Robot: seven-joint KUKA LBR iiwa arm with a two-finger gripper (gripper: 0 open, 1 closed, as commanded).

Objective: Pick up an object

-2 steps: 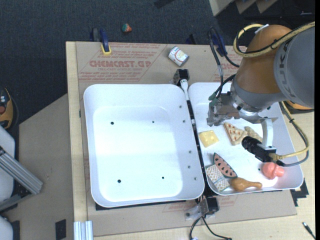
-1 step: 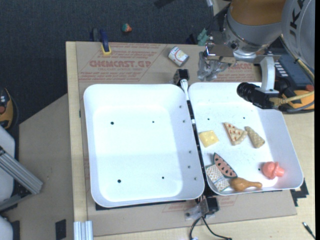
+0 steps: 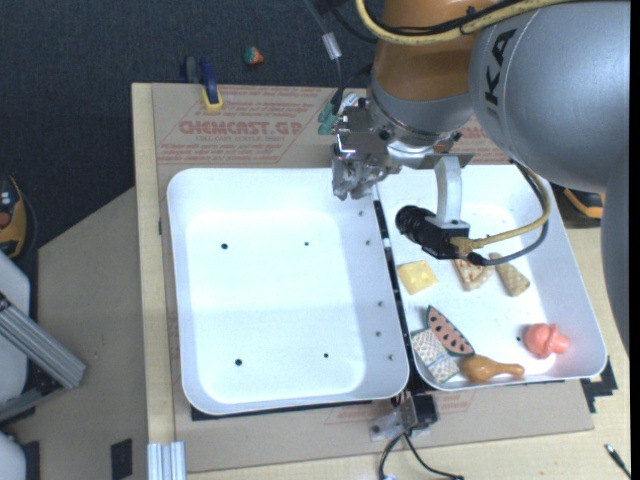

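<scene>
My gripper (image 3: 352,180) hangs over the far end of the divider between the two bins, at the back edge of the left bin (image 3: 200,268). Nothing shows in its grasp. Several toy foods lie in the right bin (image 3: 580,298): a yellow block (image 3: 417,276), two tan bread-like pieces (image 3: 472,271) (image 3: 513,279), a watermelon slice (image 3: 452,334), a chequered piece (image 3: 431,352), a brown drumstick (image 3: 486,369) and a pink lump (image 3: 546,340). All of them lie nearer the camera than the gripper and to its right.
A black fitting (image 3: 426,229) with a yellow cable hangs from the arm over the right bin's far left part. The big grey and orange arm (image 3: 470,38) covers that bin's back. A blue and yellow clamp (image 3: 210,86) sits on the board behind the left bin.
</scene>
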